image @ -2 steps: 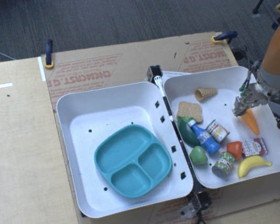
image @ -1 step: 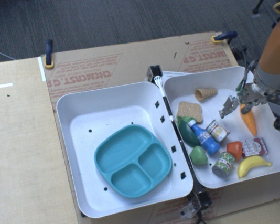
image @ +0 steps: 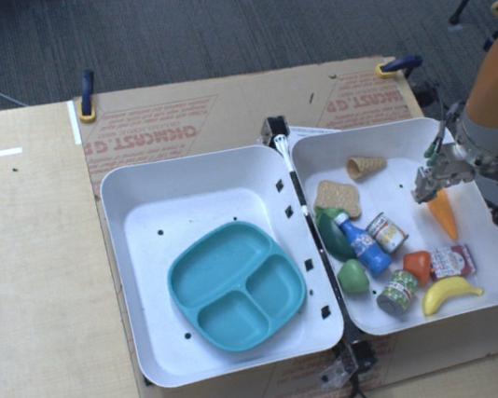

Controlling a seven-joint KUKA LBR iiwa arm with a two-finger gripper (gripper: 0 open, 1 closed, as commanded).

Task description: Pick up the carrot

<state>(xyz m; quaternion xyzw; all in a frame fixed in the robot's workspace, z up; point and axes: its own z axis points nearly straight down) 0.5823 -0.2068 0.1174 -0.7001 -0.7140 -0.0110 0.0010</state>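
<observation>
Two white bins side by side; left bin (image: 136, 259) holds a teal divided plate (image: 235, 285). Carrot (image: 442, 214) lies in right bin (image: 391, 143), near its right wall, above the banana (image: 449, 293). Gripper (image: 431, 182) sits at the carrot's upper end; whether it is apart or together, cannot tell

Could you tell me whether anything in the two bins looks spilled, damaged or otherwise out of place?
Nothing stands out. The right bin holds a loose jumble of toy food, with the carrot lying just below the gripper. The left bin holds a teal divided tray, sitting flat though at an angle.
</observation>
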